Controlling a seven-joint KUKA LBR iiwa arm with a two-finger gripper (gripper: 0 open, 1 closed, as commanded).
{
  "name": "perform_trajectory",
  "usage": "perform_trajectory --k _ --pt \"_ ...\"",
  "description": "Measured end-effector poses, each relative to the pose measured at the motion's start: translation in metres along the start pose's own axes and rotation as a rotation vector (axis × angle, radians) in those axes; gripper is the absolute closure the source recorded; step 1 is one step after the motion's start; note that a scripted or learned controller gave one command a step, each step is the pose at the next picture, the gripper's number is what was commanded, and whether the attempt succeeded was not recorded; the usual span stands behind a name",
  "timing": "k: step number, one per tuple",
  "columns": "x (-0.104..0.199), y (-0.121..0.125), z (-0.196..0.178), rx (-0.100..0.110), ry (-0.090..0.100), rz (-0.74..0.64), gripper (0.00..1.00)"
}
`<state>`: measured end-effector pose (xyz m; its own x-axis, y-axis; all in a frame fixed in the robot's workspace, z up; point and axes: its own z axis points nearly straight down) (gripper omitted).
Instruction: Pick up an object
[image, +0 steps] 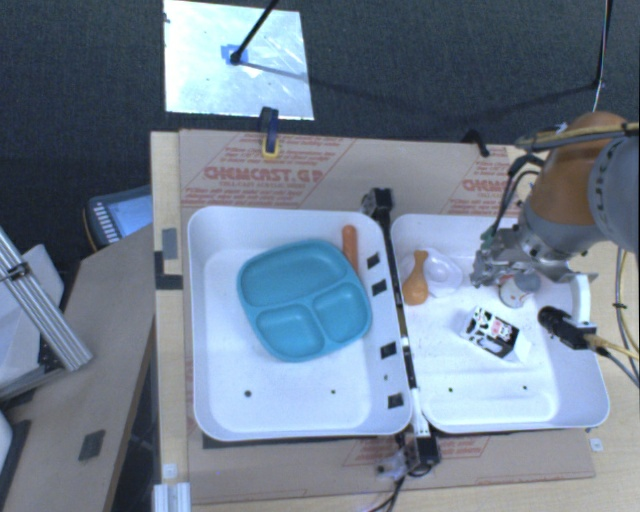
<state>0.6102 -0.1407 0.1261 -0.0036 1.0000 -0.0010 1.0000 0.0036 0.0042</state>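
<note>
1. Nearest the camera, a small black-and-white printed packet (490, 333) lay flat in the right white bin (520, 410).
2. Left white bin (225, 400) held a blue three-compartment plastic plate (303, 299), with an orange stick (350, 247) at its upper edge.
3. Grey two-finger gripper (497, 270) hovered beside an orange wooden spoon (416, 279) and a clear cup (445, 271); jaw state unreadable.

Red lettering reading "CHEMCAST" runs across a brown protective sheet (300, 165) that covers the desk, well to the left of and behind the arm's fingers (497, 268); the smaller characters after it are too blurred to read. Fainter red print repeats elsewhere on the sheet. A small black-and-white packet (490, 333) just below the fingers carries markings too small to read.
</note>
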Motion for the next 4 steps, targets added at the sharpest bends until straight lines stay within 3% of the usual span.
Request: perform_trajectory --k 2,3,4 --pt "-0.003 0.002 -0.123 -0.004 -0.001 -0.001 1.0" --pt "-0.003 0.003 -0.166 -0.002 -0.001 -0.001 1.0" --pt "0.041 0.004 -0.163 0.002 0.001 -0.005 1.0"
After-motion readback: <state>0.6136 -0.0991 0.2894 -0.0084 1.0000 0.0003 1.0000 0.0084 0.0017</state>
